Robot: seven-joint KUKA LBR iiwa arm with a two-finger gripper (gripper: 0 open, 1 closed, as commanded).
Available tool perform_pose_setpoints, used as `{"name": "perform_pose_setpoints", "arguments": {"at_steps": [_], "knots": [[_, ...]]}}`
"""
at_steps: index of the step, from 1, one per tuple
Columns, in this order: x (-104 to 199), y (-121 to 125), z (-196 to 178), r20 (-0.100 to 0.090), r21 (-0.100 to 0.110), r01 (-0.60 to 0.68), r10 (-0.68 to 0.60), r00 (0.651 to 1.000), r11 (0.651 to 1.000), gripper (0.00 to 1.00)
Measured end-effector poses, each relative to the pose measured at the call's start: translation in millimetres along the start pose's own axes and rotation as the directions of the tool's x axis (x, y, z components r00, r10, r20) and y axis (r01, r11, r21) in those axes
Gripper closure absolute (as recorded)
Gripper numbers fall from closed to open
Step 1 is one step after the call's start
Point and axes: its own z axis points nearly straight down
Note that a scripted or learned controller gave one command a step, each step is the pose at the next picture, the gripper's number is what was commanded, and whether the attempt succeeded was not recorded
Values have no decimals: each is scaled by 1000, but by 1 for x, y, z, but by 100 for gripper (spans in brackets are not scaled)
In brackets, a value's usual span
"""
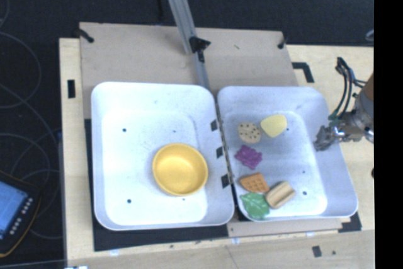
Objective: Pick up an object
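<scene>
Objects I could pick lie in both bins. At the far left, off the bench (74, 154), a handheld screen (12, 212) glows blue among dark cables. The left bin (126, 110) carries a yellow bowl (180, 168), upright, low and right of the bin's middle, apart from the walls. Behind the seam between the bins a grey metal rail (178, 0) slants up toward the top of the view.

The right bin (302, 164) holds six small pieces, gathered in its left half. A speckled round cookie (249, 132) sits near the back, with a pale yellow lump (274, 125) just beside it on the right. Below the cookie is a purple piece (248, 156), then an orange cracker (254, 183), then a green piece (254, 205) at the front wall. A tan bread roll (280, 194) lies touching or nearly touching the cracker and the green piece on their right.

My gripper (324, 137) hangs at the right bin's right rim, well apart from all six pieces. It looks too small and blurred here: I cannot tell whether it is spread or pressed together, and I see nothing in it.
</scene>
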Motion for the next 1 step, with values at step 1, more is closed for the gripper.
{"name": "perform_pose_setpoints", "arguments": {"at_steps": [1], "knots": [[52, 11, 4, -3, 0, 5, -5, 1000, 1000, 100]]}}
